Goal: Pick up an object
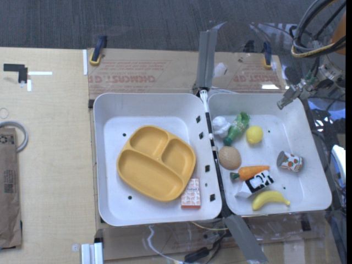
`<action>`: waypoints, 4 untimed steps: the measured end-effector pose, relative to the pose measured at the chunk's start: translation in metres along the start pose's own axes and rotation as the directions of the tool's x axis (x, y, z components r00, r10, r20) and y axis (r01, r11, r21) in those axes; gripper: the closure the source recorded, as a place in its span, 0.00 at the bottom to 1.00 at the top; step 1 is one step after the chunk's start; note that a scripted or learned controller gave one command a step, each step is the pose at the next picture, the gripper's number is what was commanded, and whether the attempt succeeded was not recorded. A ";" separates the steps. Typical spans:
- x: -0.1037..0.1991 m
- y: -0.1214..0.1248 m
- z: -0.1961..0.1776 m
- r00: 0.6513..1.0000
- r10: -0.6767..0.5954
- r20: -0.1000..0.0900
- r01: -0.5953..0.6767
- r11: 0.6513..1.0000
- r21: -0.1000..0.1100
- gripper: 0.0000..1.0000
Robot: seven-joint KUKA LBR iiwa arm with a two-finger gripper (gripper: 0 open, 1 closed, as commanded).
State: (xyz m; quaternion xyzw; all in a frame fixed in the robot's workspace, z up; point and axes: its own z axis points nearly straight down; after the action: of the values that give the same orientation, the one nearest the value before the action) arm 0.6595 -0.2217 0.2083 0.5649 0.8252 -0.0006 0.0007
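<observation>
The right bin (316, 164) holds several small items. At its back are a white lump (220, 126), a green bottle (238, 125) and a yellow lemon (254, 135). A brown round fruit (230, 158) lies near the divider. In front of it lie a carrot (254, 171), a black-and-white carton (256, 183) and a banana (269, 200). A small orange-and-white carton (290, 161) lies tipped at the right. My gripper (290, 97) hangs over the bin's back right corner, apart from all of these items, with nothing seen in it.
The left bin (107, 147) bears a yellow divided plate (157, 163) and a small red-and-white box (191, 194) at its front right. A grey bar (206, 59) rises behind the divider. Cables (316, 32) loop above the arm at the top right.
</observation>
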 end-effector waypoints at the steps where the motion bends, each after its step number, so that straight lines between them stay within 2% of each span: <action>1: 0.000 0.000 0.026 0.929 -0.370 0.001 0.370 0.929 -0.001 0.00; 2: 0.005 -0.008 0.115 0.958 -0.288 0.002 0.288 0.958 -0.002 0.00; 3: 0.020 -0.055 0.026 0.933 -0.361 0.002 0.361 0.933 -0.002 0.00; 4: 0.025 -0.052 0.107 0.817 -0.577 0.001 0.577 0.817 -0.002 0.00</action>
State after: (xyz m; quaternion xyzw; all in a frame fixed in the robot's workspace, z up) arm 0.6025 -0.2173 0.1012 0.2888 0.9574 0.0000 0.0015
